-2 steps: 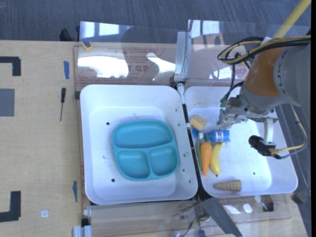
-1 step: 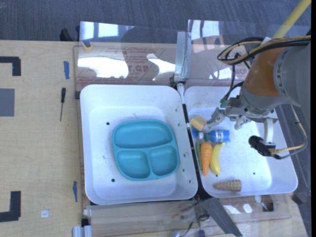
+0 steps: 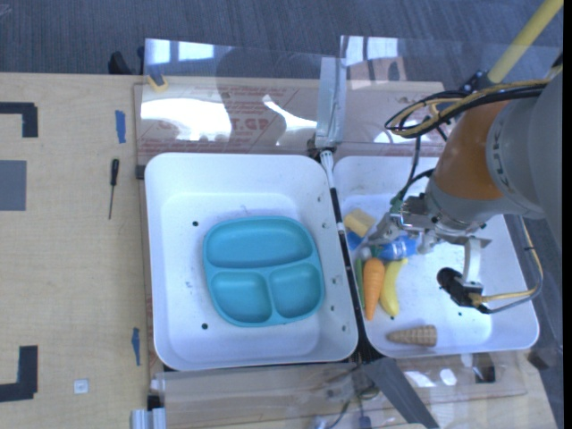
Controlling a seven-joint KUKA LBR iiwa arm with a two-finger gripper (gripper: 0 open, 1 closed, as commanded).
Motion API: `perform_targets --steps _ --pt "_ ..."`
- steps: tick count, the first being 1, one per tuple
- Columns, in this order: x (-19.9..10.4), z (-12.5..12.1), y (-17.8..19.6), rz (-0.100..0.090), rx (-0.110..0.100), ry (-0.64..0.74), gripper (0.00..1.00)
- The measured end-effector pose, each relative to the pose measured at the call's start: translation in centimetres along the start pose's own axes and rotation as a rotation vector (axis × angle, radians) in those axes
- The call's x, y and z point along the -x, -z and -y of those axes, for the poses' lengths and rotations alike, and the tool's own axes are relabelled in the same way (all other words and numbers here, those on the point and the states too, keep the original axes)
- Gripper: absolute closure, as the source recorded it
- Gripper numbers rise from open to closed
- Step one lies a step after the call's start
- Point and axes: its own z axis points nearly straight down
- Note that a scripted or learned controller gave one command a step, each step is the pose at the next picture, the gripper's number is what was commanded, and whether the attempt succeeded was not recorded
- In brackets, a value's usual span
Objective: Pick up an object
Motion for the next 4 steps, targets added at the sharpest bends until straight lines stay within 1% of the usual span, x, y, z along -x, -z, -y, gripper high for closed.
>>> perform_targets --steps 1,2,3,4 --pt "4.3 -2.1 -0.1 0.001 -0.002 -0.007 0.0" --pt "-1.0 -4.8 -0.1 -0.001 -0.001 0.064 0.0" --pt "5.2 -2.4 -0.1 0.001 -0.004 0.067 0.0" --pt "6.5 1.1 0.0 -0.001 -0.004 0.022 0.0"
